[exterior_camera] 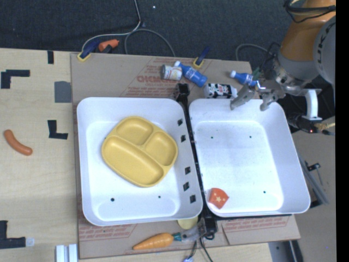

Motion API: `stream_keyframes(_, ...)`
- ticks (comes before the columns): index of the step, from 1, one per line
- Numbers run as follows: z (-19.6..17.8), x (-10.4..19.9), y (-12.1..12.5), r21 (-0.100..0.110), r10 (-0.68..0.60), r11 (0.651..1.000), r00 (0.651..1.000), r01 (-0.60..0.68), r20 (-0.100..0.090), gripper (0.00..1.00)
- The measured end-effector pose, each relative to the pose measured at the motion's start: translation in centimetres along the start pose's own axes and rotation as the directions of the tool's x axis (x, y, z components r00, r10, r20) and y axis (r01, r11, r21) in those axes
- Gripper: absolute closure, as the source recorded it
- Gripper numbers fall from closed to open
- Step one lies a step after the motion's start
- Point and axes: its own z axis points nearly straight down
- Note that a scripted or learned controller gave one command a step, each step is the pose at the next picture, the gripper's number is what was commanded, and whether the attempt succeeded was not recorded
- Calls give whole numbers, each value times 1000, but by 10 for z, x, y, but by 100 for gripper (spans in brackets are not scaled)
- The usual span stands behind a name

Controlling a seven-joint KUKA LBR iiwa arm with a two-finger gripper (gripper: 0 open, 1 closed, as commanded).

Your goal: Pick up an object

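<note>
One yellow tray; one red block; two bins.

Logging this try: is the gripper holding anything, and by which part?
Nothing is held: the gripper hangs open over the right bin's far rim.

Robotics lab, taped cardboard bench, two white bins, clamps, loose cables
</note>
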Motion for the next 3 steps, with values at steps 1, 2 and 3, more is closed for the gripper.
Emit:
stream_keyframes(1, 141, 37, -29, 16, -1, 1000, 1000, 1, -4, 0)
stream_keyframes(2, 146, 47, 26, 0, -3, 1000, 1000, 3, 1, 0)
stream_keyframes(3, 104, -19, 26, -5, 4, 1000, 1000, -4, 4, 0)
